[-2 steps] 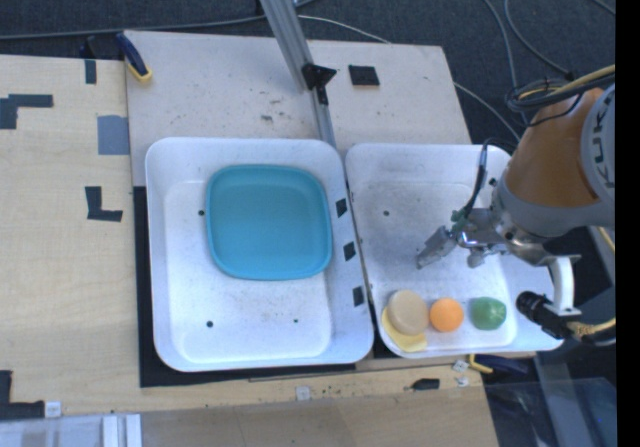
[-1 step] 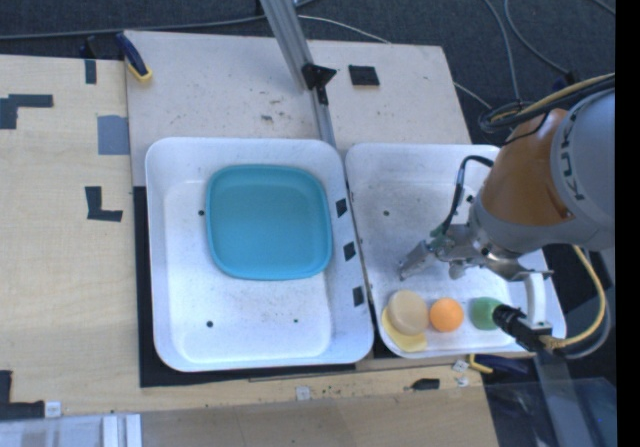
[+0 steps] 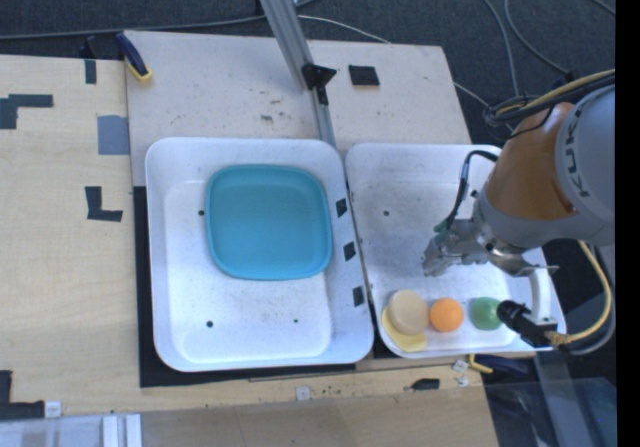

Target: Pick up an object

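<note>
Orange ball sits along the right bin's near edge, between a tan disc and a green piece. Gripper hovers just above it, probably lining up; honestly can't tell its state.

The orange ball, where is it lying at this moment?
The orange ball lies in the right bin, near its front edge, between a beige round object on its left and a green object on its right.

The arm is grey and rounded, with dark lettering and an orange band. Black cables run to the small metallic gripper.
</note>
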